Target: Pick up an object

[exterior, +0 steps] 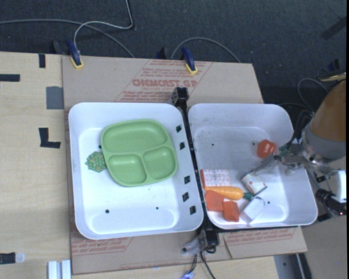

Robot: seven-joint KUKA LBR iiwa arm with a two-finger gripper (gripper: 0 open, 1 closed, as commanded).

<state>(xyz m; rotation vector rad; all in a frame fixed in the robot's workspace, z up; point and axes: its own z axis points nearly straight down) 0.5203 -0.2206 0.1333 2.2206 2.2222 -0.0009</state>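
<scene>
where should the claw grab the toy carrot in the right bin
Grip the toy carrot across its orange middle, coming straight down from above. It lies flat and roughly left to right in the right bin, so the fingers would likely best close across its narrow width. Its green tip end sits close to other small pieces, so the middle looks freer.

We see a green divided plate in the left white bin, an orange carrot, and a red ball.
</scene>
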